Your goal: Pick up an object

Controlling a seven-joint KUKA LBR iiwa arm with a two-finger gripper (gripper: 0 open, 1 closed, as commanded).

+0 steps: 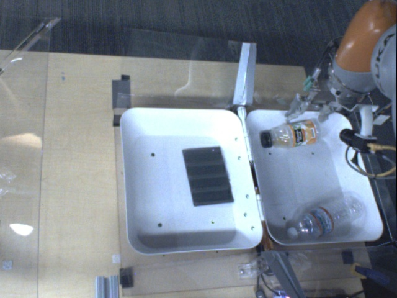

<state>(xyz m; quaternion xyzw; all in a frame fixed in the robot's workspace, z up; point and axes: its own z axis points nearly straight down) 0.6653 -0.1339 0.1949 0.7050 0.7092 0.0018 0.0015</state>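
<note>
A small bottle with a black cap and an amber label lies on its side at the far end of the right bin. Near that bin's front edge lies a clear plastic bottle with a blue label. A black ridged block rests flat in the middle of the left bin. My gripper hangs over the far rim of the right bin, just beyond the small bottle. Its fingers stand apart and nothing is between them.
The grey arm with its orange band comes in from the upper right. Black cables loop over the right bin's right side. A metal divider post stands behind the gap between the two bins.
</note>
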